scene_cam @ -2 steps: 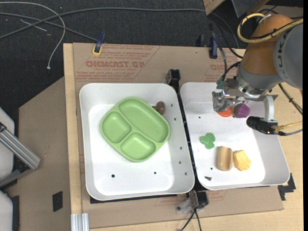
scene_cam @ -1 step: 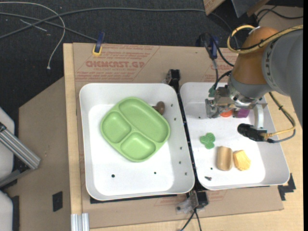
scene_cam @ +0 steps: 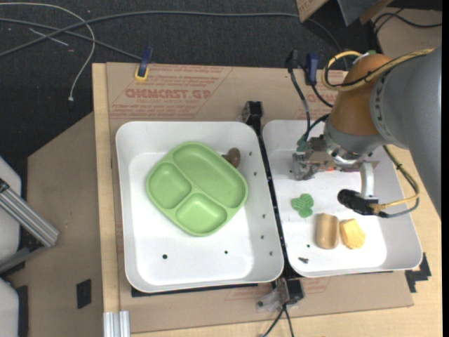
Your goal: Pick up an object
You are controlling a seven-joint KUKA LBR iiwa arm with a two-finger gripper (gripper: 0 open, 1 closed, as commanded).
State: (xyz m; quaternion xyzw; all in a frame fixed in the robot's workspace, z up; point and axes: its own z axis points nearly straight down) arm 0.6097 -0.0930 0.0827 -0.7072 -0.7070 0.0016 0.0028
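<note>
My gripper [scene_cam: 304,168] hangs low over the upper left part of the right bin [scene_cam: 400,255]. A small green bumpy object [scene_cam: 303,204] lies just below it, a short gap apart. Further toward the front lie a tan cylinder-like object [scene_cam: 325,231] and a yellow ridged object [scene_cam: 352,234], side by side and touching. In the left bin [scene_cam: 140,258] a green divided plate [scene_cam: 197,187] lies in the middle. A small brown object [scene_cam: 233,157] rests against the plate's upper right edge.
The grey arm with its orange band [scene_cam: 358,93] comes in from the right over the right bin's back. A black divider [scene_cam: 265,181] runs between the bins. The bins sit on a cardboard sheet [scene_cam: 172,90], and cables lie on the dark floor behind.
</note>
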